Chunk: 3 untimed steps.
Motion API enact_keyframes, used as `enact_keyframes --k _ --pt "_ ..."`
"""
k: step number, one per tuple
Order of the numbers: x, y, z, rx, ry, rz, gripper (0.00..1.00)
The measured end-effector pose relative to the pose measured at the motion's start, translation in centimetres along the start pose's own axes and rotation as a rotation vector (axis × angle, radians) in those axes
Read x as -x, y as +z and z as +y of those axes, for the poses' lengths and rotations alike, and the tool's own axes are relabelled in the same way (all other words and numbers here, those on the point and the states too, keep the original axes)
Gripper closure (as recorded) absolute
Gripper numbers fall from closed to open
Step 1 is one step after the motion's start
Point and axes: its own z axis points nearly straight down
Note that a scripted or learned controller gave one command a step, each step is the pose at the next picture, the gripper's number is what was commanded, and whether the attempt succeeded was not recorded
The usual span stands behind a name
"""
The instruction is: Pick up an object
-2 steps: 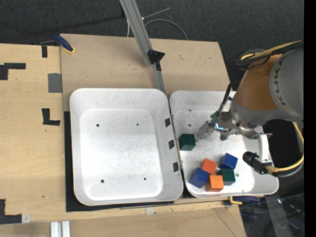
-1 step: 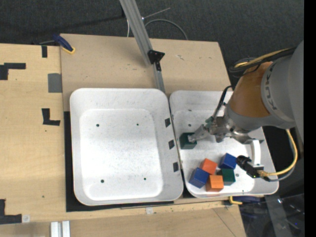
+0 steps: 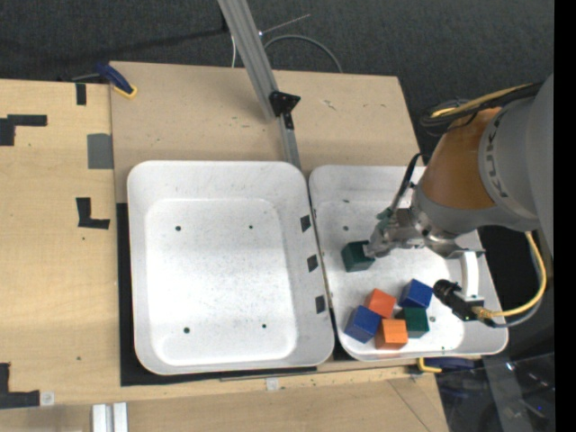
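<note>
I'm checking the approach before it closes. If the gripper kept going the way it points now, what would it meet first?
Most likely the dark green cube, just beyond the gripper in the right bin; depth is unclear.

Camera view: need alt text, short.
The arm's gripper sits low in the right bin, right beside a dark green cube. Five more cubes, blue, orange and green, cluster near that bin's front edge; the left bin lies alongside.

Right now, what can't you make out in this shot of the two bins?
- Gripper: its fingers are too small and dark in the camera view to read against the green block.
- Green block: whether it is gripped or only touched.
- Right bin: its right side is hidden under the arm.
</note>
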Motion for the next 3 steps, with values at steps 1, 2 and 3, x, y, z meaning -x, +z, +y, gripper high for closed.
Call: enact_keyframes --k 1,2,3 --pt "0.2 -6.3 0.3 -0.015 0.000 0.001 1.00" --pt "0.2 -10.8 0.5 -0.016 -0.001 0.001 1.00" --pt "-5.0 -9.7 1.3 -0.023 -0.005 0.003 1.00"
